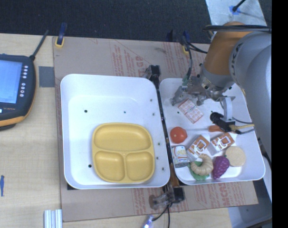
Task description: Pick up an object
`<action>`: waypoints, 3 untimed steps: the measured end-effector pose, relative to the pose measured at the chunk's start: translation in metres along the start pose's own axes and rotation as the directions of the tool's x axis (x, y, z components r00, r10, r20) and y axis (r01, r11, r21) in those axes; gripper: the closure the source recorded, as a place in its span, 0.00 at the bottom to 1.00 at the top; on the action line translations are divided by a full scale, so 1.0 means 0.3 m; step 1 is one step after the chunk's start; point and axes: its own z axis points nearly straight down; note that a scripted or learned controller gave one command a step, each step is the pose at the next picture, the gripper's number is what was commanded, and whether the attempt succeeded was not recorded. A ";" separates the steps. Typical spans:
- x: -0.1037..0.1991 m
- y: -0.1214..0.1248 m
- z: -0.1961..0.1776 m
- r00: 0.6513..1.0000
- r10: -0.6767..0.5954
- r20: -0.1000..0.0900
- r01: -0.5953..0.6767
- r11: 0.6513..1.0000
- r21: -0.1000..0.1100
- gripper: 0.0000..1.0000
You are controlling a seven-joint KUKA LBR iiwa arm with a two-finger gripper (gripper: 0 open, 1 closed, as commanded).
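Cardboard-covered bench [110,56] carries two white bins; the right bin [258,172] holds the pick candidates, clustered along its near edge and centre. Gripper [197,95] hangs low at that bin's far edge, just above a small packet [190,110]; whether it is spread or pinched cannot be told. Judgement: descend straight onto the packet, well apart from the tomato [178,135], and close only once the packet sits between the tips.

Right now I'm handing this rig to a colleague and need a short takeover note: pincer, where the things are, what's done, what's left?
Pincer: low over the far end of the right white bin, beside a small white-and-red packet; grip not readable.
Things: red tomato-like ball, purple grape bunch and other toy foods lie in that bin; yellow divided plastic tray sits in the left white bin.
Done: nothing visibly lifted.
Left: grasp one object and raise it.
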 end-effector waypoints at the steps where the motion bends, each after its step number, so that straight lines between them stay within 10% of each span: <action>1: -0.003 0.000 -0.035 1.000 -0.002 0.001 0.002 1.000 0.002 1.00; 2: -0.002 0.000 -0.035 1.000 -0.002 0.001 0.002 1.000 0.002 0.00; 3: 0.002 -0.001 0.001 1.000 -0.001 -0.001 0.001 1.000 0.003 0.00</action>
